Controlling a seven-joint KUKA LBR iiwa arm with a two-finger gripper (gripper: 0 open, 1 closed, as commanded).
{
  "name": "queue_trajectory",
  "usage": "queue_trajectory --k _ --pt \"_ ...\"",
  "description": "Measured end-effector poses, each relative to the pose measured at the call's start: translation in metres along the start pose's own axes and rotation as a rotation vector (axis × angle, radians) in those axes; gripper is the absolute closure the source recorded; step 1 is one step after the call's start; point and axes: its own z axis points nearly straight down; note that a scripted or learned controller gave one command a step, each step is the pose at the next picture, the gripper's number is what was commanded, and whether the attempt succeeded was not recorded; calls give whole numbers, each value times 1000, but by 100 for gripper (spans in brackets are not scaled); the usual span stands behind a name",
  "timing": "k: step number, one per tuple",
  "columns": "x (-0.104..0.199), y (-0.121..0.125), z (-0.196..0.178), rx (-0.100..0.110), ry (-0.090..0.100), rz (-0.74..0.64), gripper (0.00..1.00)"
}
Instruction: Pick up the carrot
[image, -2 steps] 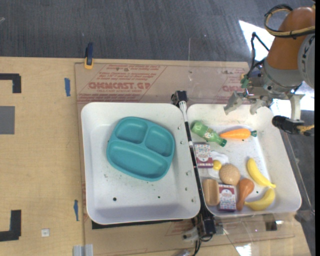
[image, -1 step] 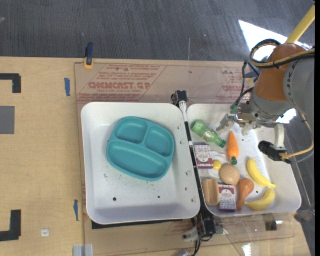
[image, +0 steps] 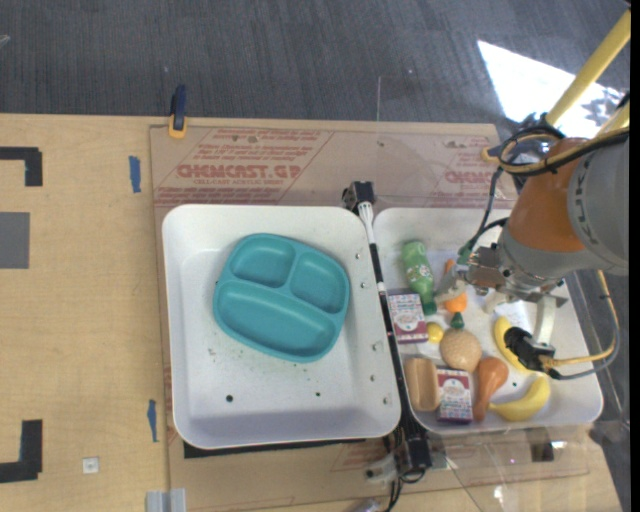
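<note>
The worktop (image: 80, 330) is a light wooden board that carries two shallow white plastic bins side by side. The left bin (image: 190, 400) occupies the centre of the frame and holds a teal plastic plate with three compartments (image: 282, 295), set at a tilt in the bin's upper half.

The right bin (image: 585, 400) lies at the right of the frame and holds a group of toy food items. A green plastic bottle (image: 418, 268) lies near the bin's upper left. Below it is a small pink-and-white carton (image: 407, 316). A beige round bread roll (image: 460, 350) sits at the centre of the group. A tan hot-dog bun (image: 421, 384) and a second small pink carton (image: 455, 394) lie along the lower left. An orange-brown tapered piece (image: 489, 381) lies just right of the second carton, and a yellow banana (image: 527, 400) curves along the lower right.

The carrot (image: 456, 301), a small orange piece with a green tip, lies in the upper middle of the right bin, between the green bottle and the tool, just above the bread roll.

The grey arm with its orange band (image: 545, 215) enters from the upper right of the frame. The tool (image: 500, 285) sits low over the right bin, just right of the carrot. Whether the tool is wide or narrow cannot be told; nothing is seen held in it.
</note>
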Motion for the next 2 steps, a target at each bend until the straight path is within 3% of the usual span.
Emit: queue_trajectory --k 1,2 --pt "-3 2 -13 -7 -6 2 100" --pt "66 17 -99 5 1 -137 100"
